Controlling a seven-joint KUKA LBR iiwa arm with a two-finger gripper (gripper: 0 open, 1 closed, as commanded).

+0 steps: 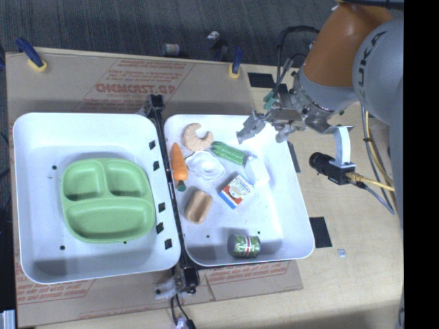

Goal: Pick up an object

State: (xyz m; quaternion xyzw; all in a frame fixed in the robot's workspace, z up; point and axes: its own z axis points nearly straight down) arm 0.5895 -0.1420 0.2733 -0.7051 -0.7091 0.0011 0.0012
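Note:
The right bin (291,204) holds several items: an orange carrot (179,164) by its left wall, a tan pastry piece (197,137) at the back, a green vegetable (229,153), a clear plastic piece (204,165), a small red, white and blue carton (236,190), a brown bread roll (197,205) and a green can (244,245) lying at the front. My gripper (265,132) hangs open over the bin's back right corner, just right of the green vegetable. Nothing is between its fingers.
The left bin (34,142) holds a green divided plate (108,199). A black hinge strip (164,177) runs between the two bins. Both stand on cardboard (137,81) clamped to the bench.

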